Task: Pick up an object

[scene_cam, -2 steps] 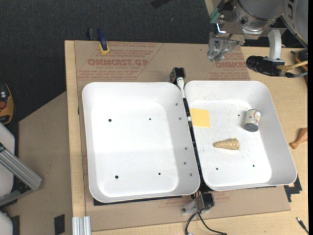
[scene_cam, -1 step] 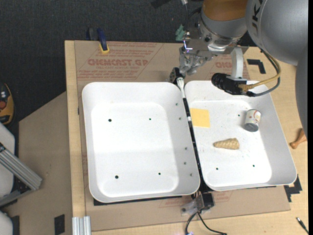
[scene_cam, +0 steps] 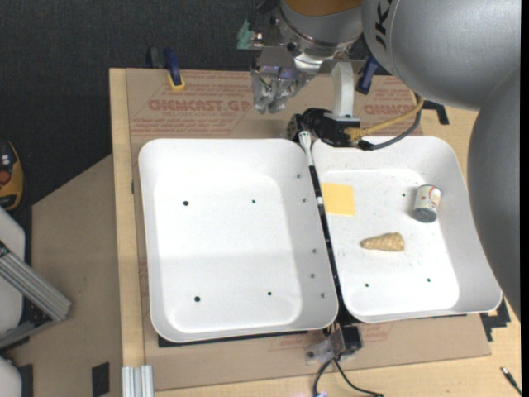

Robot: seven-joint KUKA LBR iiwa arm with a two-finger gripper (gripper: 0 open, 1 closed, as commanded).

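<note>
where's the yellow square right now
The yellow square lies flat in the right-hand bin of the camera view, near that bin's left wall, up and left of the tan cone-shaped piece.

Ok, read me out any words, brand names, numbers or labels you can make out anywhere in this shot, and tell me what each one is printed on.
"CHEMCAST GP": red print on the brown board under the bins, left of the gripper; only roughly legible.
Red print on the same board at right, by the arm: partly hidden, cannot be read.
"KU": dark letters on the arm's grey casing, cut off at the top edge.
Small can in the right bin: markings too small to read.
</note>
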